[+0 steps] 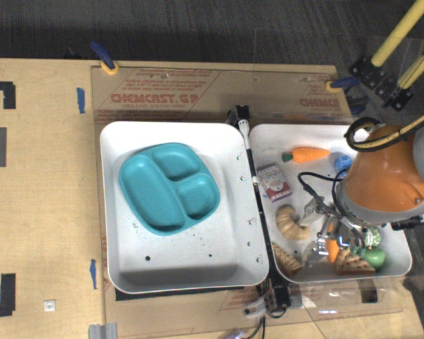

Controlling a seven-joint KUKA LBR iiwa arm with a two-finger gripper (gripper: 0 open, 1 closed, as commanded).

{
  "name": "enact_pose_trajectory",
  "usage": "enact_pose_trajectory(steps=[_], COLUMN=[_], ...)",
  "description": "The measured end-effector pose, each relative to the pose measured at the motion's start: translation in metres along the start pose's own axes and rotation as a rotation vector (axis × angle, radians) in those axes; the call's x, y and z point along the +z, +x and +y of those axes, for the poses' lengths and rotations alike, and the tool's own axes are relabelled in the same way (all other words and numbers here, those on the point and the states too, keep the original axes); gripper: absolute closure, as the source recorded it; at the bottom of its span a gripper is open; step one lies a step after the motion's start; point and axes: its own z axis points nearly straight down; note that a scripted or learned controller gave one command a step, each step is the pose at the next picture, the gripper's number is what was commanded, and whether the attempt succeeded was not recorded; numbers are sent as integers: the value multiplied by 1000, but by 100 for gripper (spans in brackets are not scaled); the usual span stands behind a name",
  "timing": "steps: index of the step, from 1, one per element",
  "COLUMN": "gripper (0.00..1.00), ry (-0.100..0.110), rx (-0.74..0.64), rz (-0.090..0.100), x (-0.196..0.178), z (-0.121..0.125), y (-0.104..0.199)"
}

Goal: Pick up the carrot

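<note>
Here — cardboard-covered bench [42, 189] | dark floor behind | carrot [311, 155] in right bin [403, 263] | pincer [325, 242] — state unclear

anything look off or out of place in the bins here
Nothing looks spilled or broken. The odd part is position: the gripper sits low over the clutter at the right white bin's near end, while the orange carrot lies untouched at the far end. The teal divided plate sits tilted in the left bin.
</note>
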Motion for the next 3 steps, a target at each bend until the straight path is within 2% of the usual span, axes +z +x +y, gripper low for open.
enact_pose_trajectory(steps=[1, 2, 3], gripper=[0, 0, 0], ry=[1, 5, 3], rx=[149, 626, 944], rz=[2, 5, 4], x=[0, 0, 0], z=[6, 4, 3], y=[2, 4, 3])
